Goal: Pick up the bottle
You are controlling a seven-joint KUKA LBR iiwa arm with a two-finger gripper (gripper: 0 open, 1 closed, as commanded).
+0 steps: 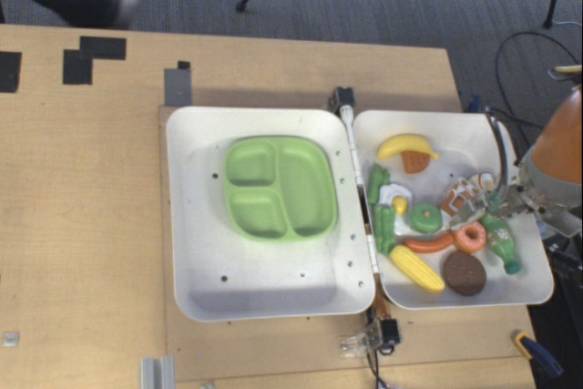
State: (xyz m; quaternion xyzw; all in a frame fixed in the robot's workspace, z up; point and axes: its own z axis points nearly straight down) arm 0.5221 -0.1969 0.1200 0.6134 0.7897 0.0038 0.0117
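A: Two bins are seen on the bench — the left bin (pixel 196 287) carries a green divided plate (pixel 278 188), the right bin (pixel 537 287) carries the clutter. Where is the bottle placed?

B: The green bottle (pixel 503 248) is lying near the right edge of the right bin, toward its near right corner, cap end pointed at the near edge. A pink donut (pixel 471 237) is touching or just beside it on the left, and a brown disc (pixel 465 273) is set just nearer.

A: And the gripper?

B: The gripper (pixel 487 207) is found over the right edge of the right bin, just above the bottle's upper end. Finger state cannot be told — the tips are lost in clutter and blur. Nothing is seen held.

A: How should the grasp be done well?

B: Judged from this view, the fingers should be spread across the bottle's narrow width, not along its length, and lowered onto the body rather than the cap. The donut side is crowded, so one finger would need to be slipped between donut and bottle without the donut being pinched too. The bin wall on the right is close — a scrape or a blocked finger is the likely failure.

A: Other items noted?

B: A banana (pixel 404 146), a corn cob (pixel 416 268) and an orange carrot-like piece (pixel 428 243) are lying well left of the bottle, out of the way.
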